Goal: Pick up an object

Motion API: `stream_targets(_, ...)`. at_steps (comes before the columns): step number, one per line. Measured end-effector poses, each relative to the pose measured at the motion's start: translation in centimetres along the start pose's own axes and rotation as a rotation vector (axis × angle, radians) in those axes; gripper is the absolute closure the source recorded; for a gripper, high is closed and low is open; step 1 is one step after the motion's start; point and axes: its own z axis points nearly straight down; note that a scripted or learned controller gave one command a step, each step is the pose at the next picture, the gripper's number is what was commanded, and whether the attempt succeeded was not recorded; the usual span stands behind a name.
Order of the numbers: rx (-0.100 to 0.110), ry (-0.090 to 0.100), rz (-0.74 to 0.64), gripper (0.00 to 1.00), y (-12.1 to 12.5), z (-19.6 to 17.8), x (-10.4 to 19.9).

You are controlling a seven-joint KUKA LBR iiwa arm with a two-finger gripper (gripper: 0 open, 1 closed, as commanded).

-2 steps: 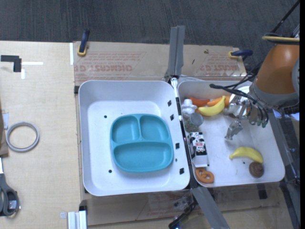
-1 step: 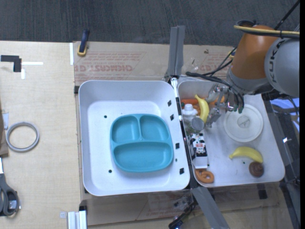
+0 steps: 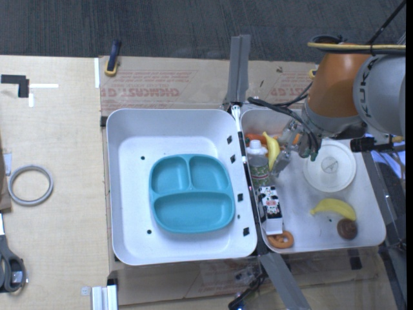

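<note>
Judging from your view, the pick is not yet made: the gripper point(image 3: 298, 144) hangs low in the right bin point(image 3: 368, 237) just beside a small banana point(image 3: 273, 148), jaw state unreadable, nothing visibly held, so grasp and lift remain.

A dark grey carpeted floor point(image 3: 161, 11) fills the top of the view. Below it lies a pale wooden benchtop point(image 3: 48, 147), partly covered by a brown printed cardboard sheet point(image 3: 168, 82). A grey tape roll point(image 3: 29, 185) rests on the benchtop's left side.
</note>
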Motion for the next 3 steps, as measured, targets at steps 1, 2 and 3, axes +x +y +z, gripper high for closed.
stream_targets(1, 0.0, 0.006, 0.053, 0.0, 0.2, 0.3, -1.0)
stream_targets(2, -0.003, 0.01, 0.208, 0.0, -3.9, 0.4, -2.7)
stream_targets(3, -0.003, 0.011, 0.251, 0.0, 0.9, 0.4, -2.1)
